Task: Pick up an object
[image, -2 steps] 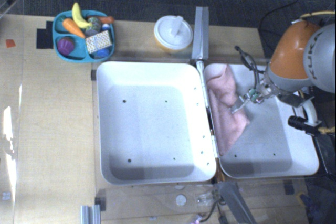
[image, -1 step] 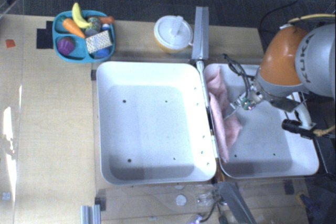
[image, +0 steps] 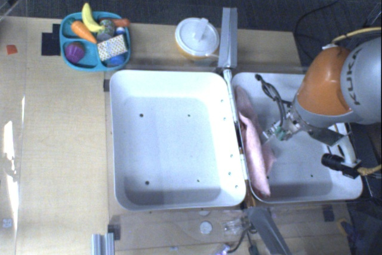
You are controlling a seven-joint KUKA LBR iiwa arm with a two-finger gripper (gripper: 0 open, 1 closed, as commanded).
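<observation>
Cloth (pale pink) lies long and rumpled.

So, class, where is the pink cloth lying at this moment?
In the camera view, the pink cloth lies in the right bin, along its left wall beside the divider, left of the pincer.

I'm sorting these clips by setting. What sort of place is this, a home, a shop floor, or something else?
Most likely a robotics lab set up for grasping trials. A grey and orange arm reaches over two white bins on a bench, a pink cloth lies in the right one, and a blue tray of toy food sits nearby.
</observation>
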